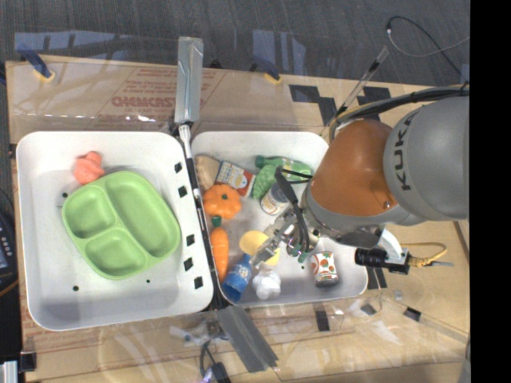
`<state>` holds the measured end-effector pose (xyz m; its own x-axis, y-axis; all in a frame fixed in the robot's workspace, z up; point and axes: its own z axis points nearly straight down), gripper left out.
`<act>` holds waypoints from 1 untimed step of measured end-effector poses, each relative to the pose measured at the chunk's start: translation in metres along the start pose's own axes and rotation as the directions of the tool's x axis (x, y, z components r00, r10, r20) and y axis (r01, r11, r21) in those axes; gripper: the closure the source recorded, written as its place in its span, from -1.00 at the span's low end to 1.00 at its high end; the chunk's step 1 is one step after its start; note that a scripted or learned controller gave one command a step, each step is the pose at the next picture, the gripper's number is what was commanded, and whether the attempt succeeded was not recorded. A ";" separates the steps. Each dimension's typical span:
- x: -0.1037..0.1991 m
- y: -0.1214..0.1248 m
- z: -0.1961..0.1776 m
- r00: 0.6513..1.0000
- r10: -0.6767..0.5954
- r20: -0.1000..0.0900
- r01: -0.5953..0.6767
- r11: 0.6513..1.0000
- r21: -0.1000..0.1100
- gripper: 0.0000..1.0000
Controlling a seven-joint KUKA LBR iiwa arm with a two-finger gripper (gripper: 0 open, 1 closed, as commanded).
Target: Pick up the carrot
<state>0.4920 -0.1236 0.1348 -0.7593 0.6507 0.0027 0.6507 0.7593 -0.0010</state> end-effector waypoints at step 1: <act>-0.048 -0.026 -0.065 0.985 -0.171 0.004 0.171 0.985 0.000 1.00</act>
<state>0.5111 -0.1747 0.1992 -0.8596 0.5109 -0.0011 0.5109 0.8596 -0.0004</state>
